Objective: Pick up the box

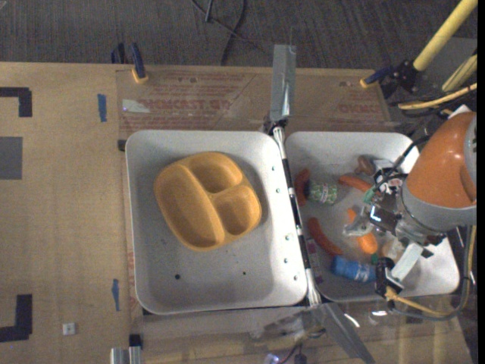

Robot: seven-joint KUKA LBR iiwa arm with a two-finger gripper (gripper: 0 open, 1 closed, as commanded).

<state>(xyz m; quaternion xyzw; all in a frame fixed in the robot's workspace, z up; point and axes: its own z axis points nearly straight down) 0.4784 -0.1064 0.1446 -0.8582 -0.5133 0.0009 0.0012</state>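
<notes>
Box not clearly identified among clutter in right bin (432, 283); nothing seen lifted. Gripper (377, 222) positioned low over items, jaw state cannot be told.

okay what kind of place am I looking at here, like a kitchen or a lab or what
Most likely a robotics lab test bench, not a kitchen. Two shallow white bins sit on a taped cardboard-covered bench, a grey and orange robot arm reaches over toy-like items, and cables trail across the carpet.

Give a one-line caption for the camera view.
Arm's gripper low over the cluttered right bin; yellow divided tray in left bin.
</notes>
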